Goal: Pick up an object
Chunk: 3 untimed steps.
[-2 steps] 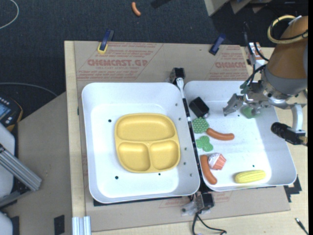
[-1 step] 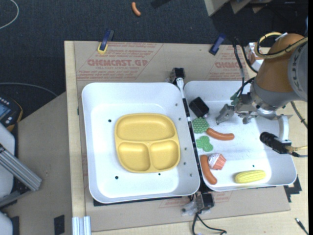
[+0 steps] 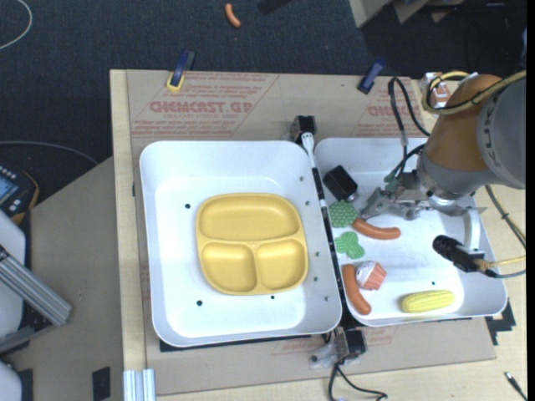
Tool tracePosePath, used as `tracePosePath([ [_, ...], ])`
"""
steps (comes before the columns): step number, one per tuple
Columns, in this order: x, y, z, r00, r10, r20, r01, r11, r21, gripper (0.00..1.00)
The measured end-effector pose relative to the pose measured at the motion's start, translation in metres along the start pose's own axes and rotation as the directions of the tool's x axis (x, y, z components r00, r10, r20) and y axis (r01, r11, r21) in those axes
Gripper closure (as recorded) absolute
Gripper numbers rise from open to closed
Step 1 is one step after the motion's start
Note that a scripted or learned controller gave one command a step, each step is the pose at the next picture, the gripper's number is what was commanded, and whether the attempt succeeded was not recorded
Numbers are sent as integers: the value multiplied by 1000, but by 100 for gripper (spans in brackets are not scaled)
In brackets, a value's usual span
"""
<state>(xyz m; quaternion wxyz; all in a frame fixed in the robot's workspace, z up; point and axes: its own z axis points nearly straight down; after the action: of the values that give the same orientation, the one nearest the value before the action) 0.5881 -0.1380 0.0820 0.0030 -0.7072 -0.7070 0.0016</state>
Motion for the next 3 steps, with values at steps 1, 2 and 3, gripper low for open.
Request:
tracePosePath([
  [1, -1, 2, -14, 1000, 1, 2, -1, 1000, -7, 100],
  [2, -9, 8, -74, 1000, 0, 5, 0, 1000, -15, 100],
  [3, -6, 15, -137, 1000, -2, 5, 2, 1000, -16, 100],
])
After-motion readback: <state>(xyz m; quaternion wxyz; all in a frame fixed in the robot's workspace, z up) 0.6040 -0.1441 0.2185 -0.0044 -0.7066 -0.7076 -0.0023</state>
